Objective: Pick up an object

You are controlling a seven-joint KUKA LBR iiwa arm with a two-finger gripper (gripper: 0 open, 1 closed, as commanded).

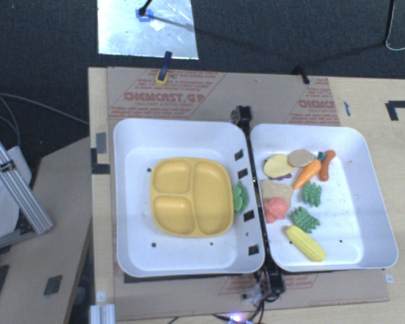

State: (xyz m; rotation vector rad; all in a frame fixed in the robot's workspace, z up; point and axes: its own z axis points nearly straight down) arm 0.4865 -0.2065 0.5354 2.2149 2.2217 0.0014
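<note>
Dark carpet floor (40, 39) w/ a shiny metal sheet (147, 19) lying behind the desk (364, 93). Left of the desk, an aluminium frame leg (17, 181) slants over a lower tan side table (61, 214). Thin cables (398, 19) trail behind.

A yellow three-compartment plate (192, 197) sits in the left bin (131, 147), a green toy (240, 198) touching its right edge. The right bin (364, 181) holds a carrot (307, 173), corn cob (306, 242), pink piece (276, 208) and two green pieces.
</note>
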